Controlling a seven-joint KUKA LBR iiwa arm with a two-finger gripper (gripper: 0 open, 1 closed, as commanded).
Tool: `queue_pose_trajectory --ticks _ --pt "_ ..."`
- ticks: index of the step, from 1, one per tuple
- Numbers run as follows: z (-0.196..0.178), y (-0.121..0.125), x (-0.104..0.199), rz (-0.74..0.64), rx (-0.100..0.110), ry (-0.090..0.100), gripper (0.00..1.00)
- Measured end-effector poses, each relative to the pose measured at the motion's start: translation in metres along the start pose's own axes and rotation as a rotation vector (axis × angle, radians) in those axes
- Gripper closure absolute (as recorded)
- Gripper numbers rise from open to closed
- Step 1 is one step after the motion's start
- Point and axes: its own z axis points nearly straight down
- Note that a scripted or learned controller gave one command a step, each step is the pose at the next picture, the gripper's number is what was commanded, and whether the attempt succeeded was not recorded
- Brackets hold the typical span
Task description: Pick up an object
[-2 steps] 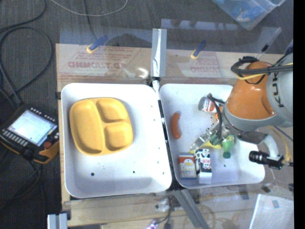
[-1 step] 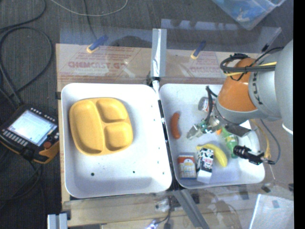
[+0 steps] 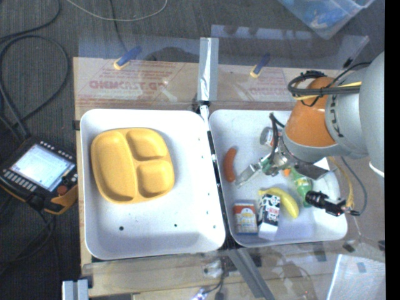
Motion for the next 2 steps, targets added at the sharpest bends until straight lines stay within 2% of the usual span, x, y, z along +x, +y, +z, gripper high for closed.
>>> queue_pose_trajectory --ticks 1,2 --pt "-0.0007 -0.0529 -0.0061 -0.046 0.000 -0.003 0.00" --pt "-0.0101 -0.0506 -0.0060 -0.046 -0.003 -0.003 1.00"
